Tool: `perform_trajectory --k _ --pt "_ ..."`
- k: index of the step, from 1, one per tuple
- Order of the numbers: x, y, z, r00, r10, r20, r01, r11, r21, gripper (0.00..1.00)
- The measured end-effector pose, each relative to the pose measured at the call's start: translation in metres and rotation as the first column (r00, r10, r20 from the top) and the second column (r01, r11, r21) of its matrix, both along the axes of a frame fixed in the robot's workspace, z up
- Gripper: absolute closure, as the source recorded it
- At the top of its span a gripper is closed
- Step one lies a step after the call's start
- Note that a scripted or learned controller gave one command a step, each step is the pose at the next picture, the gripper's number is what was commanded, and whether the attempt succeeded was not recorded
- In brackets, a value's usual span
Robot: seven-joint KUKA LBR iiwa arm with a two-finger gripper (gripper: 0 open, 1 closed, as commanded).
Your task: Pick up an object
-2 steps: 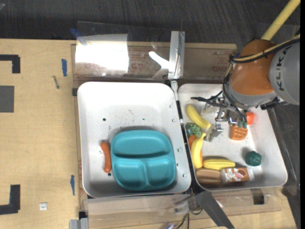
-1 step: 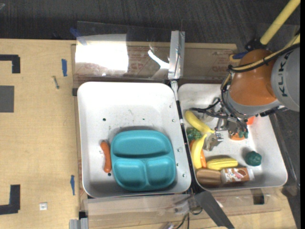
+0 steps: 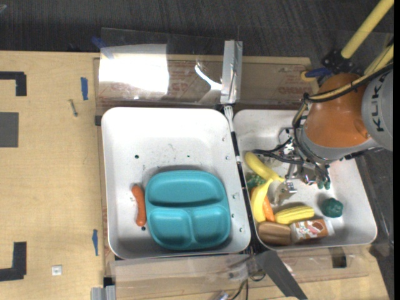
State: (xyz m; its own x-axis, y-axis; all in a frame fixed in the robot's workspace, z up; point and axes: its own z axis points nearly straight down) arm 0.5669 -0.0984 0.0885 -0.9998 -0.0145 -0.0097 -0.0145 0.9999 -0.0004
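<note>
The arm's orange band (image 3: pixel 336 119) hangs over the right bin (image 3: pixel 362 230), and my gripper (image 3: pixel 289 185) points down into the pile of toy food there. Just left of it lie a yellow banana (image 3: pixel 258 165) and a second yellow banana (image 3: pixel 259 200), with a small orange carrot (image 3: pixel 269 209) beside that. A yellow piece (image 3: pixel 294 215) sits right below the gripper. A brown bread roll (image 3: pixel 274 232) and a red-labelled packet (image 3: pixel 309 229) lie along the front wall. A dark green ball (image 3: pixel 332 207) rests to the right.
The left bin (image 3: pixel 125 136) holds a teal divided tray (image 3: pixel 187 209) and an orange sausage (image 3: pixel 140 205) along the tray's left side. A clear plastic wall (image 3: pixel 230 74) stands behind the bins. Cables and a yellow pole (image 3: pixel 372 19) run at the upper right.
</note>
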Motion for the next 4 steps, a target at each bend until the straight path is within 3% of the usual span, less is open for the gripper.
perform_trajectory --k 1,2,3,4 --pt "0.003 0.001 0.013 1.0 0.0 0.009 0.0 1.0 -0.001 1.0" --pt "0.019 0.021 0.179 0.995 -0.095 0.009 0.095 0.996 0.001 1.0" --pt "0.081 0.014 0.201 1.0 -0.021 0.0 0.021 1.0 0.0 1.0" --pt "0.089 -0.006 0.233 0.994 -0.109 0.003 0.109 0.994 0.0 1.0"
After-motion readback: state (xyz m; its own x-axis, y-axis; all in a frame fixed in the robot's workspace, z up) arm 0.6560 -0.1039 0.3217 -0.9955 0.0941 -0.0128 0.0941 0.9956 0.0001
